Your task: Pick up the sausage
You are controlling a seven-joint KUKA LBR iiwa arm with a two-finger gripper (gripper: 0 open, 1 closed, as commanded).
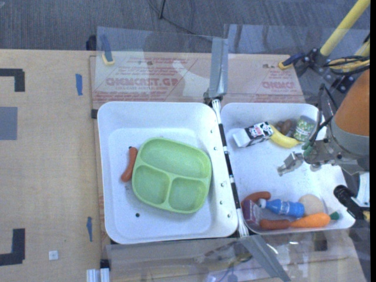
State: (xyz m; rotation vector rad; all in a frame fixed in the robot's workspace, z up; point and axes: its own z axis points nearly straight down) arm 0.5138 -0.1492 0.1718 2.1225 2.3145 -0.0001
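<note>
An orange-red sausage [128, 163] lies in the left bin [111, 122], against the left edge of the green divided plate [171, 174]. In the right bin [235, 113], another reddish sausage-shaped piece [257, 197] lies near the front left, and a darker one [273, 223] lies under the blue bottle [283, 207]. My gripper [296, 158] hangs over the middle of the right bin, right of centre, far from the left-bin sausage. Its fingers stand open with nothing between them.
The right bin also holds a small milk carton [254, 134], a banana [284, 139], a green-lidded jar [304, 128], a carrot [310, 220] and a pale round fruit [312, 204]. A metal divider [218, 69] rises behind the bins.
</note>
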